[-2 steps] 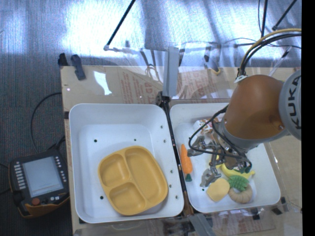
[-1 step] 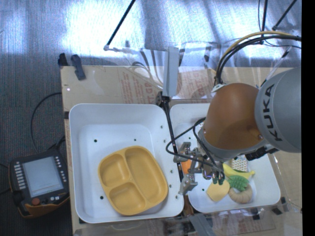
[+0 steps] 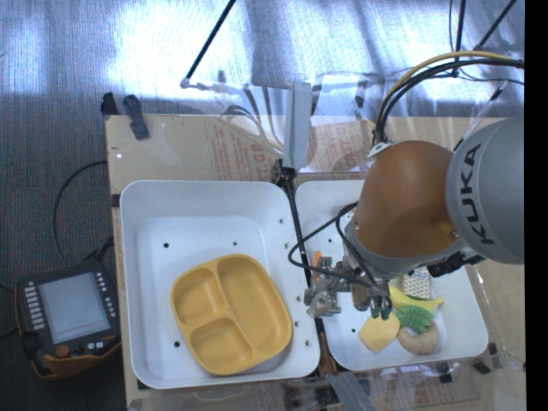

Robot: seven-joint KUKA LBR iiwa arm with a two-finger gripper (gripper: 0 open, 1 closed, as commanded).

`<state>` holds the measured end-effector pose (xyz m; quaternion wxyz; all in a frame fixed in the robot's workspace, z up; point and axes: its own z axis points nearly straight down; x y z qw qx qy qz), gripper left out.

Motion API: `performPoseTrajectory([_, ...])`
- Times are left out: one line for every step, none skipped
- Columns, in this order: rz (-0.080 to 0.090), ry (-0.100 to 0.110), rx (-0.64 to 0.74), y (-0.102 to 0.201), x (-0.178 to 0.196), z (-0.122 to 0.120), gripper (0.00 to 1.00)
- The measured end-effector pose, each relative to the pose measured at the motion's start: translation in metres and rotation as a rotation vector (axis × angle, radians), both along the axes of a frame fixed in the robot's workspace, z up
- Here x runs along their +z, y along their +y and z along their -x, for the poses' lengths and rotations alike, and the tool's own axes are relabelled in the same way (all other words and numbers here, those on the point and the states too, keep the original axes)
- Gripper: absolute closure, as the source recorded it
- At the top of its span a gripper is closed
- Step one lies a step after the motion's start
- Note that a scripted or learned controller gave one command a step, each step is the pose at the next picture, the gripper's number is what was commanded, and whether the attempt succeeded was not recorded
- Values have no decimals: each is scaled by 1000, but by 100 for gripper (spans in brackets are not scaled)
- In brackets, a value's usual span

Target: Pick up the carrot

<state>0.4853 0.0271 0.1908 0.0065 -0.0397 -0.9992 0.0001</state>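
Toys: a yellow wedge [image 3: 378, 333], a green piece [image 3: 414, 317] and a tan piece [image 3: 419, 341] lay in my right bin's [image 3: 467, 336] near corner | yellow divided plate [image 3: 229, 313] in left bin [image 3: 154, 229] | pincer [image 3: 342, 294] low over right bin's left side, grip state untellable | carrot [image 3: 318, 259] just behind it, by the left wall.

Arm [image 3: 411, 204] reaches from right over right bin [image 3: 338, 349]. Gripper [image 3: 330, 291] low at bin's left side, beside carrot [image 3: 318, 258]. Cheese wedge [image 3: 378, 333], banana [image 3: 418, 301], green piece [image 3: 416, 317], tan piece [image 3: 419, 339] clustered near bin's front right. Yellow plate [image 3: 229, 312] in left bin [image 3: 154, 229]. Pendant [image 3: 67, 315] on floor left of worktop [image 3: 171, 144].
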Motion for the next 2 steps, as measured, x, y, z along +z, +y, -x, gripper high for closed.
performPoseTrajectory([-3,-7,313,36,-7,9,100])
performPoseTrajectory([-1,-4,162,91,-42,-4,100])
